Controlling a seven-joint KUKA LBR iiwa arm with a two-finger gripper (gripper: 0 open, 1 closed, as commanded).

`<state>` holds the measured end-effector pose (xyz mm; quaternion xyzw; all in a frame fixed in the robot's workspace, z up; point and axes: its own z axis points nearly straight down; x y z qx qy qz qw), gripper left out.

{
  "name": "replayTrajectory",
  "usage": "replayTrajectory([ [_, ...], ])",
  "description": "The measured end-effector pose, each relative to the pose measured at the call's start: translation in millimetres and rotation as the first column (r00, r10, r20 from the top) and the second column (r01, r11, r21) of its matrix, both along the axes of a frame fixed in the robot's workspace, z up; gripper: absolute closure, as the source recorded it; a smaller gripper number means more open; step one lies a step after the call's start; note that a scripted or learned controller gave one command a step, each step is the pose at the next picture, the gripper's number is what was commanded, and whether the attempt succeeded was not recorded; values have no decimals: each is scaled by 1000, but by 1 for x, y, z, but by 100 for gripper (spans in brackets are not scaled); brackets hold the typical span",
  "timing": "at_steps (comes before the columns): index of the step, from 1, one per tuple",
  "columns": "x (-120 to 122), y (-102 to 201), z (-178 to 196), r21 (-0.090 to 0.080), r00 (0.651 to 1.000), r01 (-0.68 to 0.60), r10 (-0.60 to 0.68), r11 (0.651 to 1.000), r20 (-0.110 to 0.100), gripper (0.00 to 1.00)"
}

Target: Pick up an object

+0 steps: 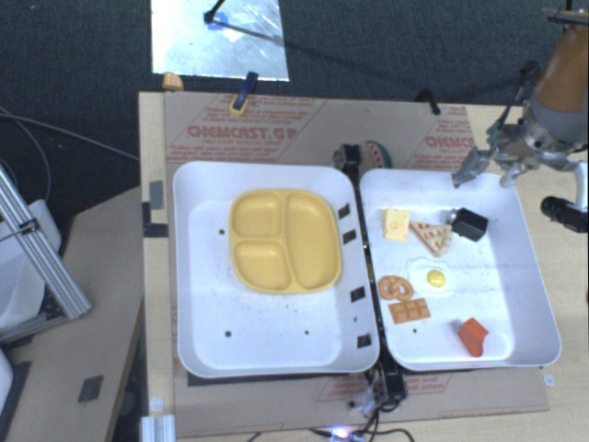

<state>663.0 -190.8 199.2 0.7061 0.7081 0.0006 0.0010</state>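
Two white bins [276,362] are being overlooked; gripper [488,166] is hanging released above light, stiff black block [470,224], graspable across its sides

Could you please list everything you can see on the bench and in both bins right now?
yellow three-compartment plastic plate: one, yellow, middle of the left white bin
pale yellow cheese square: one, right white bin, far left part
toy pizza slice: one, tan and red, right of the cheese
small black block: one, right of the pizza slice
toy fried egg: one, white with yellow yolk, bin middle
toy pretzel: one, orange-brown, left of the egg
brown waffle square: one, below the pretzel
orange-red block: one, near right corner
tool: one, grey, above the right bin's far edge
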Motion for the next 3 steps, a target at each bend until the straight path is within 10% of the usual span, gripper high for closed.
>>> replayTrajectory([
  [1,-58,57,-120,5,1000,-3,3,1000,-11,0],
  [2,-53,53,-103,0,1000,-1,1,1000,2,100],
  [3,-89,119,-9,3,1000,-7,7,1000,7,100],
])
